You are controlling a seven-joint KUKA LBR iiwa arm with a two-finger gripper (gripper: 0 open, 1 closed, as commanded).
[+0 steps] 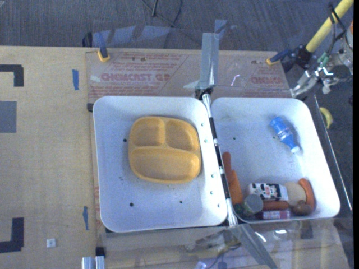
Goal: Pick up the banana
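Right, the arm sits up at the far right corner, and what I take for the gripper (321, 72) hangs just past the far corner of the right bin (314, 150), off the bin rather than over it. Whether it's wide or closed, I can't tell; it's a tangle of metal and cable from here.

Now, the banana. Nothing in either bin reads clearly as one. The left bin (106, 167) carries a yellow divided plate (165, 149). The right bin has a small blue bottle (284, 133) near its far side, and orange, carrot-like pieces (231, 178) with a little labelled carton (269, 191) crowded along the near edge. My best guess is the small yellow lump (324, 116) just outside the right bin's right wall, and that's a guess.

If that's it, here's the relation that matters: it lies straight towards the near side from the gripper, close by, on the same right flank of the bench. So little of it shows that I can't call its long axis, and that's the snag. The wrist angle, I'd say, hangs on it, and the bin wall right beside it leaves little room.
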